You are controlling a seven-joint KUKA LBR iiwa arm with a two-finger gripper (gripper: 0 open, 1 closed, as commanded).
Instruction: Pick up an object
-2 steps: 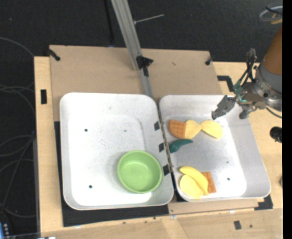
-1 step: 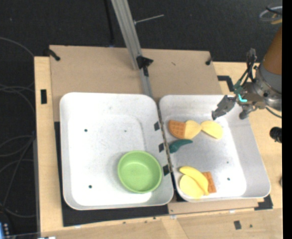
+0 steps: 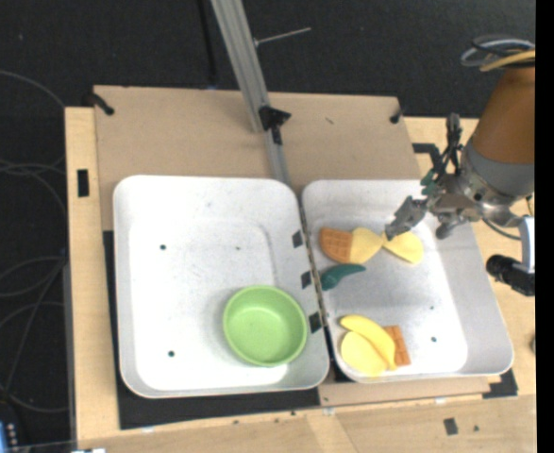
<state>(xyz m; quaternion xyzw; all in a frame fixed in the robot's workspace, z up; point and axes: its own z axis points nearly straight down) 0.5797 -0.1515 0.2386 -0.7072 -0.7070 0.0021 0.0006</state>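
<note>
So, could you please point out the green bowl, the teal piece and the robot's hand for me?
green bowl (image 3: 264,324): camera view, on the bowl's inner floor.
teal piece (image 3: 341,274): camera view, on its middle.
hand (image 3: 404,221): camera view, at the fingertips over the right bin.

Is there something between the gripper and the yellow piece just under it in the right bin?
Nothing visible stands between them. The gripper is right above the yellow piece in the right bin. The orange and yellow toy lies beside the piece, on its left.
</note>
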